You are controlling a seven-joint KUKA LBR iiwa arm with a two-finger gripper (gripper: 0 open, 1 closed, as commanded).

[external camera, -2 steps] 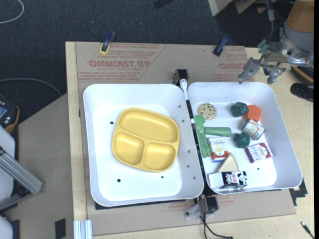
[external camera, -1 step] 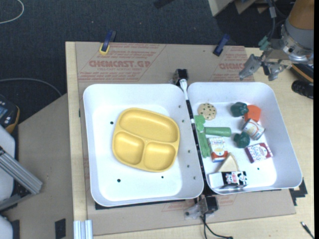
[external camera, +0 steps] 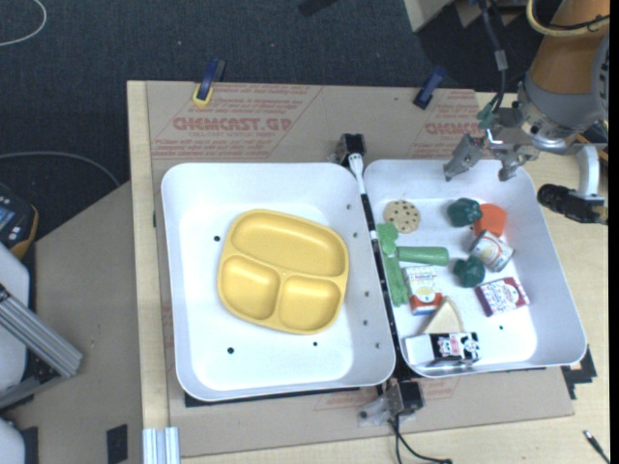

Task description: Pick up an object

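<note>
Over the right bin's (external camera: 551,259) far edge your gripper (external camera: 486,165) hung with fingers spread apart and nothing between them. Below it, toys lay clustered in that bin; the yellow tray (external camera: 282,270) sat in the left bin (external camera: 184,288).

We look down on two white bins. The left bin (external camera: 184,259) holds a yellow divided plate (external camera: 282,270). The right bin (external camera: 551,259) holds a speckled cookie (external camera: 401,216), a green cylinder (external camera: 422,255), a dark green piece (external camera: 463,212) touching an orange piece (external camera: 492,217), a small can (external camera: 491,251), a red-and-white carton (external camera: 423,289), a maroon packet (external camera: 502,296), a tan wedge (external camera: 443,315) and a black-and-white box (external camera: 451,346). The gripper (external camera: 487,159) hangs over the right bin's far rim, fingers spread apart with nothing between them.
</note>
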